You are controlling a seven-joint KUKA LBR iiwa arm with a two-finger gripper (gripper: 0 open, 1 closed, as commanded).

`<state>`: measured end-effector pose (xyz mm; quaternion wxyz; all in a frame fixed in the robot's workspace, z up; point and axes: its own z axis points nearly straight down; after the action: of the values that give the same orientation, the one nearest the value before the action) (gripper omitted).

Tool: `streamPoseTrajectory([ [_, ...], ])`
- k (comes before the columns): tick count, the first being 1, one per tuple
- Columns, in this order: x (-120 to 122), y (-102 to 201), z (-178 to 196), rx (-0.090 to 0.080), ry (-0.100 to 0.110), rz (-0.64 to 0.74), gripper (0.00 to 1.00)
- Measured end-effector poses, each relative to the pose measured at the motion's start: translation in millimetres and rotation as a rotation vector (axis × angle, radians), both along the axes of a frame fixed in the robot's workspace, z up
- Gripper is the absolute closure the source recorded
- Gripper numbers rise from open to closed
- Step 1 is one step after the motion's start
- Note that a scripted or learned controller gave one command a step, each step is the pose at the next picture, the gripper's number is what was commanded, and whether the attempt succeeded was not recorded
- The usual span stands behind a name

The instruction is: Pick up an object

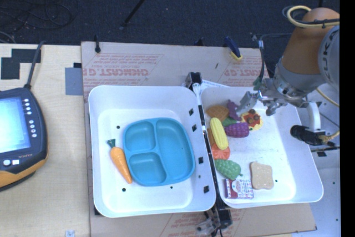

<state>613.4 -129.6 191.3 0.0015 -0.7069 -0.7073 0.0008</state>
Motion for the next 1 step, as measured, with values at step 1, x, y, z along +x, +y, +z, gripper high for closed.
streamPoseTrajectory([
  [1, 4.1, 23.9, -107.6, -0.001, -0.002, -0.001, 0.00],
])
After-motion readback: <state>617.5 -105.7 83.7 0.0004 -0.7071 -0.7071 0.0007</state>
